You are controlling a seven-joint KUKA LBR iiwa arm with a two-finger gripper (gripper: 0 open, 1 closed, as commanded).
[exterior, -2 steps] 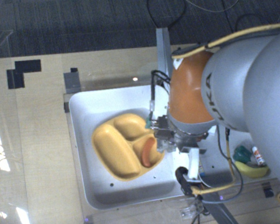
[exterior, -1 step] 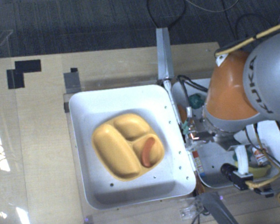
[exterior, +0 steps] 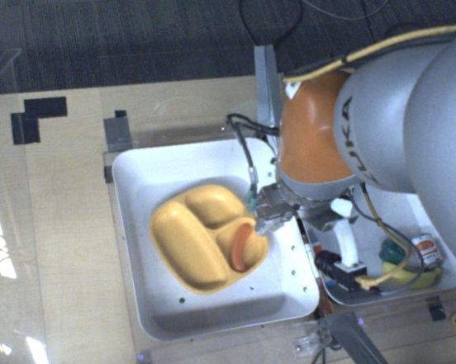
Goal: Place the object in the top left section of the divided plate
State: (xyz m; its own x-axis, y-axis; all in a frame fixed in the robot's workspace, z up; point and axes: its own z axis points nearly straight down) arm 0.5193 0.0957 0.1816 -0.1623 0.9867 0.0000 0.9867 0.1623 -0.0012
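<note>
The orange object lies in the lower right section of the yellow divided plate, a small rounded piece whose long axis runs roughly up and down in the camera view, leaning a little to the right at its top. The tool sits just to its upper right, at the plate's right rim, touching or nearly touching the object's upper end; whether it is spread, pressed together or pinching anything cannot be told, since the arm hides most of it. The target, the top left section, lies away from the tool, further left across the plate, so I judge the coming move must carry the object leftward and slightly up over the inner ridges. There is one orange object, one plate with three sections, and two white bins: the left bin holds the plate, the right bin holds several small mixed items, all on the tabletop
</note>
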